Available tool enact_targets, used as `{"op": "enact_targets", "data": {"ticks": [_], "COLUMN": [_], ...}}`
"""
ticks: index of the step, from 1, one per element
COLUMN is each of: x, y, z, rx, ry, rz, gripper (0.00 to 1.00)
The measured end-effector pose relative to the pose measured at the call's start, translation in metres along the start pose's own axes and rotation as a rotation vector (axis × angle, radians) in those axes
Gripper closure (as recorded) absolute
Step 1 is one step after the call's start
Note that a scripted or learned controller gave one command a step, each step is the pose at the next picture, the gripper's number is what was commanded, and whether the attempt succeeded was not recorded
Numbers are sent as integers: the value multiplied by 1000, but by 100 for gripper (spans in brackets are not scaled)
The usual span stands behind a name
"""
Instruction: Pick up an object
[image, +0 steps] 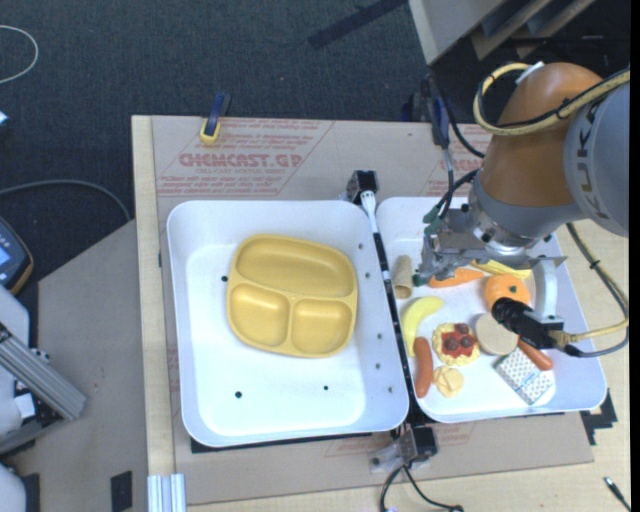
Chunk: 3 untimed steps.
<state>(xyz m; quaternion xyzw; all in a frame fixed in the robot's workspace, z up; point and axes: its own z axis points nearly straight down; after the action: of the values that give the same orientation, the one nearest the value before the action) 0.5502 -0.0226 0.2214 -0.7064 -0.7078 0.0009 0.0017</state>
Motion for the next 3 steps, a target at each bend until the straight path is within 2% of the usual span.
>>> {"op": "enact_targets", "data": {"ticks": [1,2,3], "x": [42,68,74], "y": [-27,-51,-59], "z": [-11,-13,-3], "rx": [0,1,0], "ry": [1,0,-1], "rz": [-1,0,2], "gripper": [100,100,100]}}
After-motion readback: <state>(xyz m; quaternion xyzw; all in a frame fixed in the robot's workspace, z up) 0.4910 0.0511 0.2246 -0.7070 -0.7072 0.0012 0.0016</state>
